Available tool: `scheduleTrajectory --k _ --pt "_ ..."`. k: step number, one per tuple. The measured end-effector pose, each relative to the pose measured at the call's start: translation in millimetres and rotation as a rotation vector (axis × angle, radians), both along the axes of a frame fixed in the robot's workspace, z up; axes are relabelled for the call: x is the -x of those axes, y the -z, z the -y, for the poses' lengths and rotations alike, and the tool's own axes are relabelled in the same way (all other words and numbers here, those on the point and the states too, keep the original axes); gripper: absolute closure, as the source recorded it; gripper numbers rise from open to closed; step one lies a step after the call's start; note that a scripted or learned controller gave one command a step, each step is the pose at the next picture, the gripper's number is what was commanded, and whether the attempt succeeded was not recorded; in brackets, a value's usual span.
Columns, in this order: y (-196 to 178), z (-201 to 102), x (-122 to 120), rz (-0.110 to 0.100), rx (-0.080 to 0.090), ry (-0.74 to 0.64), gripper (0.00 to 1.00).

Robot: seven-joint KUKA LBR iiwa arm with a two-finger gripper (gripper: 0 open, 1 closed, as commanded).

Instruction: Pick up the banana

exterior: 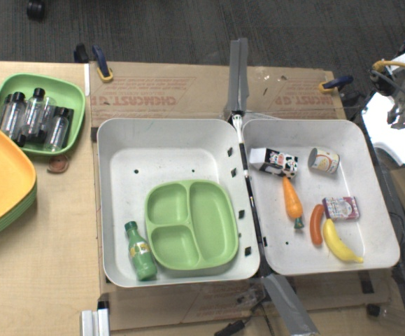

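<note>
The banana point(341, 242) lay in the right bin's point(370, 152) near corner, touching a hot dog point(317, 224), just below a pink pouch point(340, 208); carrot point(292, 200), carton point(273, 162), can point(324, 160) behind. Gripper state: cannot tell. Cardboard point(160, 96) read "CHEMCAST" upside down.

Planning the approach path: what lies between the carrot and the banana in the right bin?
In the camera view, a red-orange sausage-like piece lies between the carrot and the banana, close beside the banana's upper end.

cardboard sheet point(188, 96) | red print, upside down, probably "CHEMCUT" | other labels too small to read
</note>
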State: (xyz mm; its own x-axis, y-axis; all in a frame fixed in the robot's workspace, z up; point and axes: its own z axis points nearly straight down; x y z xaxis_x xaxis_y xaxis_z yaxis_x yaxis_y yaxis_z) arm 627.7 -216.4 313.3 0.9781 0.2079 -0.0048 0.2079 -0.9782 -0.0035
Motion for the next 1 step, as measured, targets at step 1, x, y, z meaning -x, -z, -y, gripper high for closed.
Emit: scheduleTrajectory --k 1 --pt "-38.3 6.2 6.5 0.002 0.002 0.006 1.0"
